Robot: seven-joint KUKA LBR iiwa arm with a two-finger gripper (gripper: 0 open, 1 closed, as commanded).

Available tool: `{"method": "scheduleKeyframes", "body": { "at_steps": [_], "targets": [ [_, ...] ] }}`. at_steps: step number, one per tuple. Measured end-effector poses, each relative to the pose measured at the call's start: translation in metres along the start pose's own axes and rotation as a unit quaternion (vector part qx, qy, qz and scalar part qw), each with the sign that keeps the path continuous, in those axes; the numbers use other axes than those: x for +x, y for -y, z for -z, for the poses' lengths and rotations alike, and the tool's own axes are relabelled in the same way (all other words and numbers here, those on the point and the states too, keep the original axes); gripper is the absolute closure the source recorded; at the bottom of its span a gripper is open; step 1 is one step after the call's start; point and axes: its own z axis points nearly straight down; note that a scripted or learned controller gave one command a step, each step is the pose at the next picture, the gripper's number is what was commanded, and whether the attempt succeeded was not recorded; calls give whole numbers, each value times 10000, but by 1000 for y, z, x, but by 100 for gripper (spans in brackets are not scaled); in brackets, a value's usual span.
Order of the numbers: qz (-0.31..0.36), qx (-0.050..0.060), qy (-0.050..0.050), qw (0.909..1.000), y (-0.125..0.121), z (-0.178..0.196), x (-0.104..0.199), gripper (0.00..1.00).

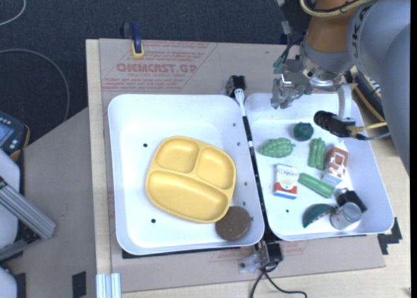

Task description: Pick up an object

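Green bumpy toy (276, 147) in right bin (378, 179), near small carton (286, 181).

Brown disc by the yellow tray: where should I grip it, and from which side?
Probably from above, across the brown disc's left and right edges. It lies flat and round; the yellow tray touches its upper edge and the bin wall crowds the lower.

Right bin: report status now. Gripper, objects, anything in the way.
Gripper hovers over right bin's far left corner, nothing visibly between its fingers. Green bumpy toy nearest, lying loose. Dark green ball just beside it; no pick yet.
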Motion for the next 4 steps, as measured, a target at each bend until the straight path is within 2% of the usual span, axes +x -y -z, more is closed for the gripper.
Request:
{"method": "scheduleKeyframes", "body": {
  "at_steps": [1,2,3,4],
  "targets": [
    [-40,-31,10,10000,81,65,18,100],
    [-20,-61,16,10000,117,119,53,100],
    [-28,-25,14,10000,153,137,70,100],
    [-15,-46,15,10000,188,166,110,100]
  ]
}}
